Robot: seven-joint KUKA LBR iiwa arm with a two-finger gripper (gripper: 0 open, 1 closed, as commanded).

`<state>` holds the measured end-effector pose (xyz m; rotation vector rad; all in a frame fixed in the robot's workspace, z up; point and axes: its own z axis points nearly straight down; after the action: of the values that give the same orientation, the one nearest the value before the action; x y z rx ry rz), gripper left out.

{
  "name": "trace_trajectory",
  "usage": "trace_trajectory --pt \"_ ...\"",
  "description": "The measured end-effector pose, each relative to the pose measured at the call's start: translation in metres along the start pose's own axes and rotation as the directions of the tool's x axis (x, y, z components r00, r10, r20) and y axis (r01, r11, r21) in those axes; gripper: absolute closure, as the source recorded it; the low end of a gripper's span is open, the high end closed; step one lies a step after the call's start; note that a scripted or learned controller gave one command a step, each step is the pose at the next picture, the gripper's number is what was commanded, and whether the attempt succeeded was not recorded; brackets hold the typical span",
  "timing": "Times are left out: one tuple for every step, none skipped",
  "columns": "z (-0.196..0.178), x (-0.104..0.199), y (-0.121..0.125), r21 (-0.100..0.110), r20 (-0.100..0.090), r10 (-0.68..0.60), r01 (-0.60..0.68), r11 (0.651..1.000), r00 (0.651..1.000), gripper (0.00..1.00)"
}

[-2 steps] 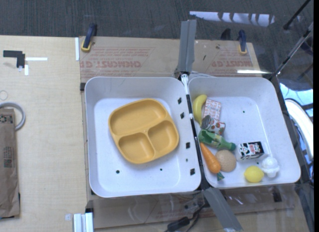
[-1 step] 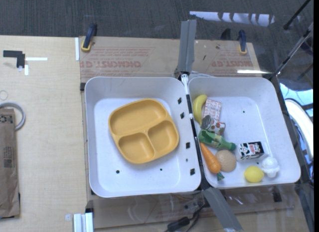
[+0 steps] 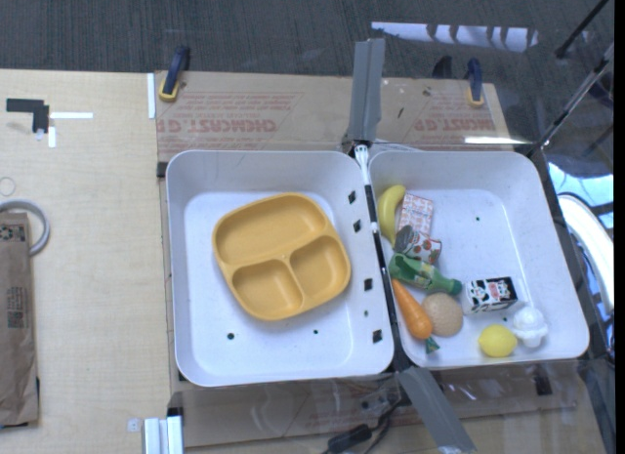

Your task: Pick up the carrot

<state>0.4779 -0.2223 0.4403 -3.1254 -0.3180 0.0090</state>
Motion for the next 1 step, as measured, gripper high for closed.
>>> trace_trajectory --pt "0.0007 0.0005 -0.0005 0.000 0.002 -0.001 0.001 1.000 1.000 0.00"
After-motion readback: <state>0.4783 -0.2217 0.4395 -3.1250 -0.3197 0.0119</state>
